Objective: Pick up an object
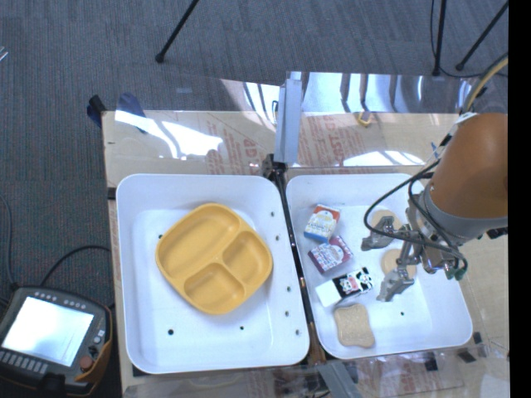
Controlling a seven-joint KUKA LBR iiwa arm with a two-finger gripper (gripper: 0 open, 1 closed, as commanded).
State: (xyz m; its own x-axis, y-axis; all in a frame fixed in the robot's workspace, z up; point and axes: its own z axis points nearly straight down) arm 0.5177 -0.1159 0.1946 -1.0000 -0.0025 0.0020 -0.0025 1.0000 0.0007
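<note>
Fingers of the gripper [395,265] were spread apart and held nothing, hovering over the right bin [440,322] beside the black-and-white carton [346,286], with toast [354,325] nearby.

The bench [166,143] has a brown top under glossy clear sheeting that catches bright glare, and it bears two shallow white bins side by side. The left bin [137,338] has small dark holes dotted over its floor. The right bin [448,326] touches it along the middle seam. On the grey carpet [50,73], near the bench's lower left corner, a teach pendant [51,337] lies with its screen lit, its black cable [50,264] curving away. Thin black tripod legs [182,23] stand beyond the bench.
</note>
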